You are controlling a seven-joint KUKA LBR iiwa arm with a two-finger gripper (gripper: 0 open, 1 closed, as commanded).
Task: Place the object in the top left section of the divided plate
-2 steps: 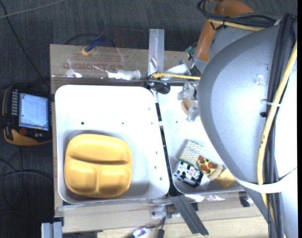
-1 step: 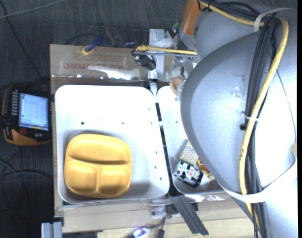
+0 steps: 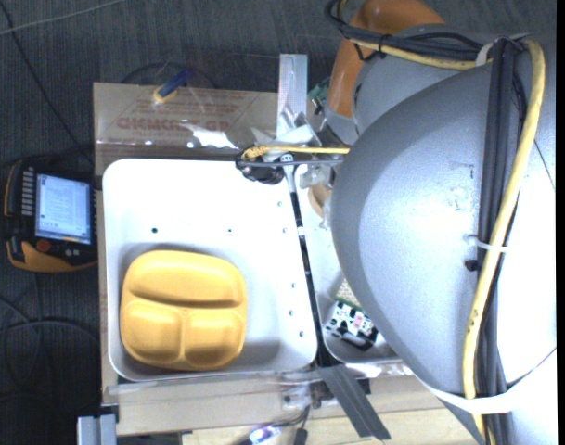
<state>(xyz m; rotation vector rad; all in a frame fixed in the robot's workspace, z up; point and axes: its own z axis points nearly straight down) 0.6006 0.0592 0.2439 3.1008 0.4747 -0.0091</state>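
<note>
Dark grey carpet [image 3: 41, 72] surrounds the rig, with thin cables trailing across it and one handheld pendant [image 3: 52, 213], orange and black with a lit screen, lying just beside the left bin's outer wall. A pale strip of tabletop [image 3: 208, 404] shows along the near edge.

Two white bins sit side by side, touching along a shared dark seam. The left bin [image 3: 208, 202] is open from above: its upper half and the strip along its right wall are bare floor with a few small holes. One yellow divided plate [image 3: 183, 309] lies in its lower left corner, close to the left and near walls. It is slightly wider than tall in this view, so its long axis runs left to right. It has three sections: one long section across the upper side and two smaller ones side by side beneath it.

The right bin [image 3: 330, 336] is mostly covered by the one grey arm [image 3: 430, 211], whose bulk hangs over it, with an orange band [image 3: 393, 12] at the top and a yellow cable [image 3: 519, 211] running down its flank. One small black, white and green object [image 3: 350, 324] lies in that bin near the seam, partly under the arm's edge, well apart from the plate; its long axis cannot be made out.

Behind the bins lies one cardboard sheet [image 3: 180, 119] under clear plastic.
</note>
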